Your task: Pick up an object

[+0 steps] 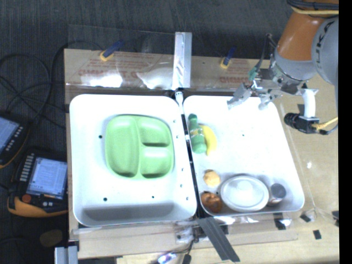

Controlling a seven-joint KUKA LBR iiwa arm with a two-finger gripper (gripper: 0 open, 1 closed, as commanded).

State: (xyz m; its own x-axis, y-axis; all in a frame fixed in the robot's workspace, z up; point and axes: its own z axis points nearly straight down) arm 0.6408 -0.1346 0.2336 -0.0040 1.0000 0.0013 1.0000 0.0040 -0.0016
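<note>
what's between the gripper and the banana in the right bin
Nothing visible. The gripper hangs over the far rim of the right bin, and bare white floor lies between it and the banana. A green bottle touches the banana on the side facing the divider, away from the gripper.

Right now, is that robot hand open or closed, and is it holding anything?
Hand: open, holding nothing, above the top edge of the right bin.
</note>
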